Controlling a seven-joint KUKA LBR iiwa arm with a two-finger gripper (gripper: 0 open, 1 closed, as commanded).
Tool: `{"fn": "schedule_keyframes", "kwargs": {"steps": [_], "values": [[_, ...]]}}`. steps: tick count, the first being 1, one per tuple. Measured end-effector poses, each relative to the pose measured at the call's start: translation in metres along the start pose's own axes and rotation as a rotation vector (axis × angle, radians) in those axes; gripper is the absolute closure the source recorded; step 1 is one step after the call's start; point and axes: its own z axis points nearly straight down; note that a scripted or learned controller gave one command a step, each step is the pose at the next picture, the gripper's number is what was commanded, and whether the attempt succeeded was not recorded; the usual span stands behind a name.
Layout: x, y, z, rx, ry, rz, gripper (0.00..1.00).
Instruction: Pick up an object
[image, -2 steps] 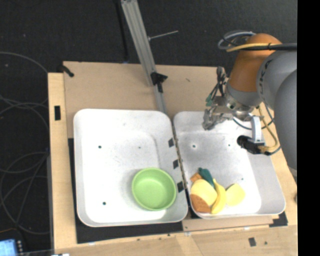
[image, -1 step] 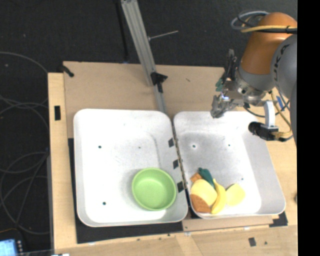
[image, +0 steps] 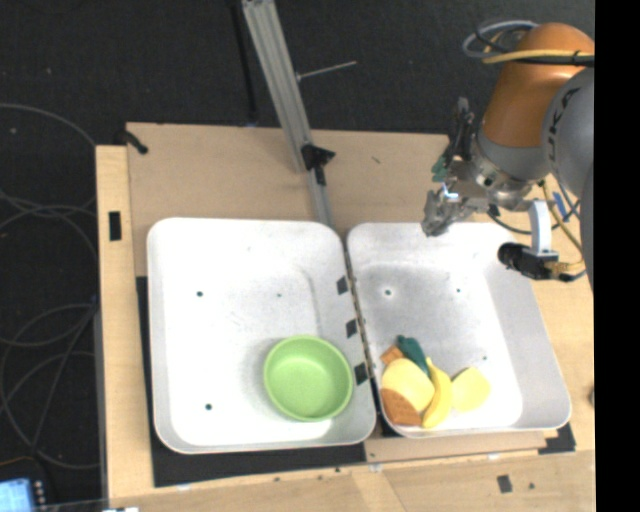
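A green bowl (image: 308, 377) rests in the left bin (image: 200, 260), near its front right corner. In the right bin (image: 500, 300), a pile of toy food lies at the front: a yellow banana (image: 437, 392), a yellow lemon-like piece (image: 471, 389), a yellow and orange-brown rounded piece (image: 403, 392) and a dark green piece (image: 412, 351). My gripper (image: 437, 215) hangs over the far edge of the right bin, well behind the pile, with nothing visible between its fingers.
A slanted metal post (image: 285, 95) rises behind the bins and ends near their shared wall. A black fitting with cables (image: 525, 258) sits at the right bin's right rim. Wooden bench (image: 220, 170) surrounds the bins.
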Motion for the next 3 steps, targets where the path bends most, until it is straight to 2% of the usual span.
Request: {"fn": "schedule_keyframes", "kwargs": {"steps": [1, 3], "values": [[0.05, 0.007, -0.012, -0.001, 0.001, -0.004, 1.0], [0.163, 0.005, -0.001, 0.002, 0.0, 0.0, 1.0]]}}
